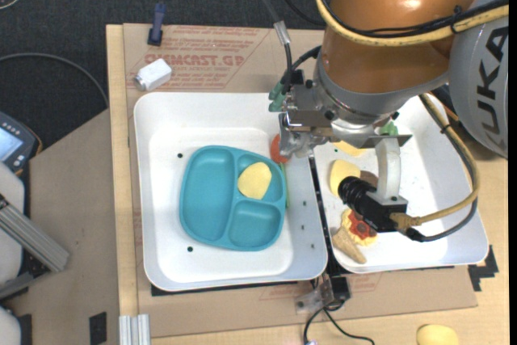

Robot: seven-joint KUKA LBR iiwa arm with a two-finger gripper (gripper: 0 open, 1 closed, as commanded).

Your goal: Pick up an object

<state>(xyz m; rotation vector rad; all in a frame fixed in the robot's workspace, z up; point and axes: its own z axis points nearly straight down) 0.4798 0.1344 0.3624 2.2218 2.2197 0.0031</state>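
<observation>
**Gripper at the bin edge, grasp unclear**

You cannot tell whether it is clenched or released. A small red object lies just beside it, at the edge of the white bin. Beyond that, near, is the teal plate bearing a yellow piece.

We read the teal divided plate as smooth matt plastic, the white bins as slightly glossy plastic — the cardboard sheet matt.

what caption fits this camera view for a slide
KUKA arm hovers above two white bins; a teal divided plate holds a yellow piece.
</observation>
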